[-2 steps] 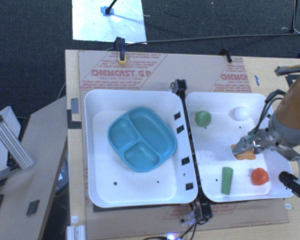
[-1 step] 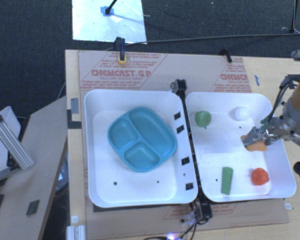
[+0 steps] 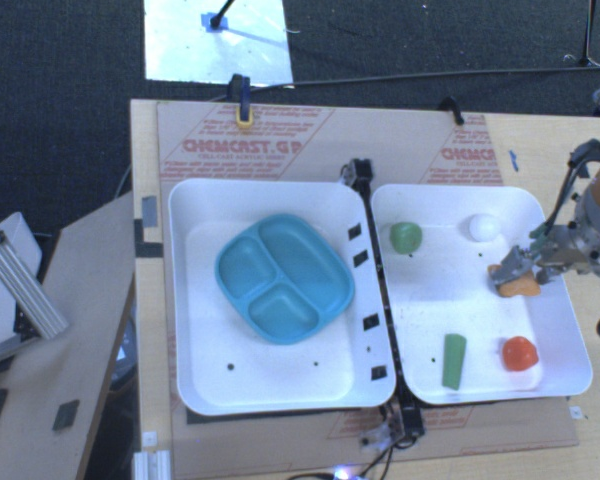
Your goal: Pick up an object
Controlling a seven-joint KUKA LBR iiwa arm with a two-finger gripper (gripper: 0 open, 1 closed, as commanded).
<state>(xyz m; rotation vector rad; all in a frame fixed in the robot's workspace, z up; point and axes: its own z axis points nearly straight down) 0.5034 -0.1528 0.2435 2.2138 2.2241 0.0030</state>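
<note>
The right bin (image 3: 555,313) holds several small objects. A green ball (image 3: 406,236) lies at its back left and a white ball (image 3: 483,227) at its back right. A flat orange piece (image 3: 522,288) lies near the right wall, a red-orange ball (image 3: 519,353) at the front right, and a green block (image 3: 453,360) at the front middle. My gripper (image 3: 510,268) reaches in from the right and sits low, right over the orange piece's upper edge, partly covering it. Whether it touches the piece is unclear.
The left bin (image 3: 195,368) carries a blue divided plate (image 3: 283,278) in its middle. A black clipped divider (image 3: 373,288) runs between the two bins. The arm's grey wrist (image 3: 590,243) overhangs the right bin's right wall.
</note>
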